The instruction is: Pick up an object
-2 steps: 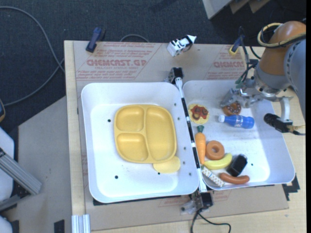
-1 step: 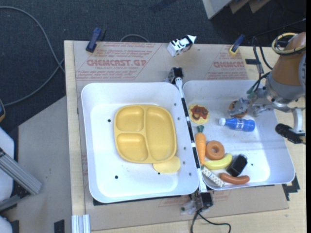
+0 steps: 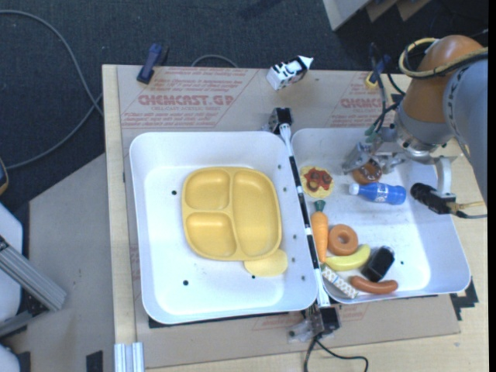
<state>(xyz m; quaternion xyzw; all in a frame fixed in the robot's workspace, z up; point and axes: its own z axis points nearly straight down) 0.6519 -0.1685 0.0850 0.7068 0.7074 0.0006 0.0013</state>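
Note:
My gripper [image 3: 369, 160] hangs low over the far part of the right bin [image 3: 434, 242], just above a blue bottle [image 3: 380, 193] that lies on its side. A small brown thing [image 3: 371, 170] sits right under the gripper, and I cannot tell whether it is held. To the gripper's left lies a toy pizza slice [image 3: 317, 180]. Nearer the front are a carrot [image 3: 320, 239], a donut [image 3: 342, 239], a banana [image 3: 346, 260], a black block [image 3: 378, 263] and a sausage [image 3: 373, 287].
The left bin [image 3: 155, 231] holds a yellow divided plate [image 3: 231, 211] with a yellow disc [image 3: 266, 265] at its near edge. A black-and-white toy [image 3: 289, 70] and a blue clip [image 3: 150, 62] lie on the board behind the bins.

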